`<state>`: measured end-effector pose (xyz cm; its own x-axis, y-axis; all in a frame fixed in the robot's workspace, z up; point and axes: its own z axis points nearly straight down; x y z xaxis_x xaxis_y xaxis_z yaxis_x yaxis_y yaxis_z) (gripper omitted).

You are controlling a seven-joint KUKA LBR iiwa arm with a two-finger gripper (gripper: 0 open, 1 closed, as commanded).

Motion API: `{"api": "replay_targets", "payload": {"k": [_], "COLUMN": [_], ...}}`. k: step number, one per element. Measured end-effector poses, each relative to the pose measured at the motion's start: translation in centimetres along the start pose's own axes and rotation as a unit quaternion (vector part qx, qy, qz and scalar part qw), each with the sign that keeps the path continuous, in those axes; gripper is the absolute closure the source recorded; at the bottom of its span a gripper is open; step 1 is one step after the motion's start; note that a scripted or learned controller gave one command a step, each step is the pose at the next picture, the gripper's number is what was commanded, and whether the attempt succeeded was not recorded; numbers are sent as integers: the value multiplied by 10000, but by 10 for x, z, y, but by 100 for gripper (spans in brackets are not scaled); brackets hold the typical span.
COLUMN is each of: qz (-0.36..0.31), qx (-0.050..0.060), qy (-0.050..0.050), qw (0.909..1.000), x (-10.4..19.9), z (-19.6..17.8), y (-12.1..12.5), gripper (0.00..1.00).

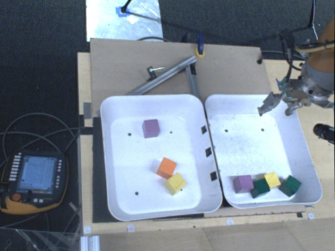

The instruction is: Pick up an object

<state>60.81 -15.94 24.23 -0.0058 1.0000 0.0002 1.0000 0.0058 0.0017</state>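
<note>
The jaws (276,104) hang over the far right corner of the right bin (309,156), spread apart with nothing between them, one finger reaching toward the bin's far wall and the other nearer the grey wrist.

Nearest in the same bin, along its near edge, sit four small blocks in a tight row: a purple block (243,183), a dark green block (259,187) touching it, a yellow block (272,179) just behind that, and a second green block (290,185) by the near right corner.

In the left bin (112,156) a purple cube (151,128) stands alone toward the far side, well apart from an orange cube (167,167) and a yellow cube (176,183) that touch each other nearer the near edge.

These look like light, rigid painted blocks, likely a little slick but not fragile. Flat opposite faces are the place to grip. The lone purple cube offers free sides; the crowded row would leave little room for a finger to slip in.
</note>
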Motion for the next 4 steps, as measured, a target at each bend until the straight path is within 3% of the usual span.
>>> {"api": "replay_targets", "payload": {"k": [1,4], "qz": [0,13], "qx": [0,23], "qy": [0,0], "qw": [10000,10000], "x": [0,-2], "z": [0,154], "y": [0,2], "gripper": [0,0]}}
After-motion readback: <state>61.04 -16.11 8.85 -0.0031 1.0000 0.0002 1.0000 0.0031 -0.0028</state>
